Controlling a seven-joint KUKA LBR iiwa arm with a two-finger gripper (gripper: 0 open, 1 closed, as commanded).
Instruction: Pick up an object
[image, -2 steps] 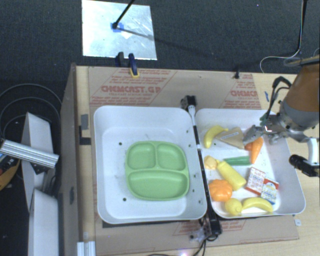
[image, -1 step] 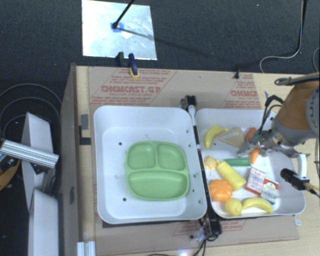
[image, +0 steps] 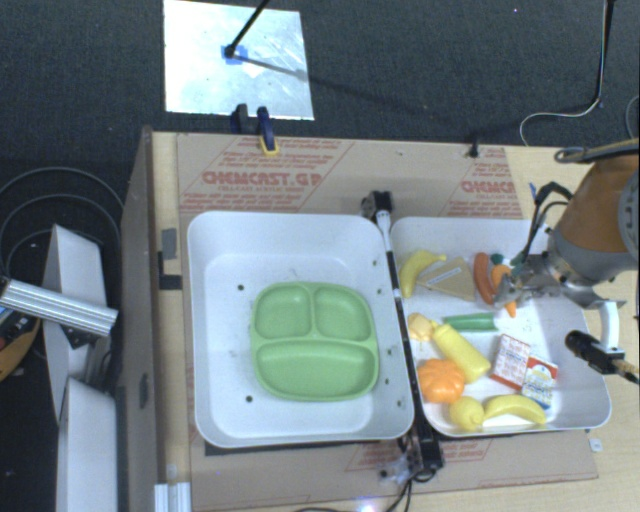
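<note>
hovering low in the right white plastic bin (image: 575, 415), the two-finger gripper (image: 512, 289) sits just beside a glossy orange-red sausage-shaped toy (image: 483, 276) on its left; whether it touches, i cannot tell. finger spacing, cannot tell. below-left lies a smooth green stick (image: 468, 322) and a yellow squeeze bottle (image: 457, 345).

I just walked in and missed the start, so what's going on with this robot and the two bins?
A grey arm with an orange band reaches in from the right over the right bin, which holds toy food: two bananas, an orange, a yellow bottle, a hot dog and a small carton. Its gripper sits low at the hot dog, but I cannot tell whether it has hold of anything. The left bin holds a green divided plate.
</note>
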